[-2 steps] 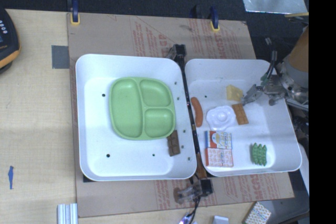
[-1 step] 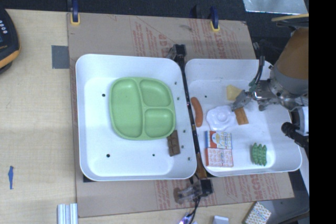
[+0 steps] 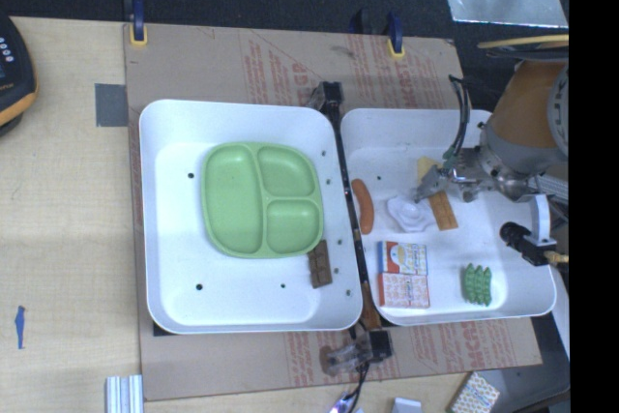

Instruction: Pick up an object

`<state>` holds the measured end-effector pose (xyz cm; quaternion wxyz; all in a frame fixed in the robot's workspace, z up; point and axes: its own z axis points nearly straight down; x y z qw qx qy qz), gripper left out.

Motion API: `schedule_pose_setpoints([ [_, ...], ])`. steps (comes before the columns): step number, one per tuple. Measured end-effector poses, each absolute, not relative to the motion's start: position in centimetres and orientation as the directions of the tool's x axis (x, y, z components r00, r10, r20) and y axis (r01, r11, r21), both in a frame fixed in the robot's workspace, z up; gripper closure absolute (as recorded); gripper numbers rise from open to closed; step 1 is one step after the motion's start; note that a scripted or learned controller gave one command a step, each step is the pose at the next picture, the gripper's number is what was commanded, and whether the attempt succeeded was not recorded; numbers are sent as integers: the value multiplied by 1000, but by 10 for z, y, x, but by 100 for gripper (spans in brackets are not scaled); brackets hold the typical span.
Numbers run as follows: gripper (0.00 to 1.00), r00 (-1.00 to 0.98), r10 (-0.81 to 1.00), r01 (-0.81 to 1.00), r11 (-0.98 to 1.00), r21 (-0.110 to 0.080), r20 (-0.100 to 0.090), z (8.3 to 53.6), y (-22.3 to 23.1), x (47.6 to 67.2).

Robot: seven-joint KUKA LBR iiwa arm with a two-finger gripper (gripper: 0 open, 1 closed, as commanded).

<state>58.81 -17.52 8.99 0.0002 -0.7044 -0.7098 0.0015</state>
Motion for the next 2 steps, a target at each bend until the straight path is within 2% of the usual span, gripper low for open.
schedule_pose_setpoints([
  [1, 100, -8, 1000, 1000, 8, -3, -2, 103, -176, 588],
  [2, 100, -11, 1000, 1000, 11, 6, 2, 218, -103, 577],
])
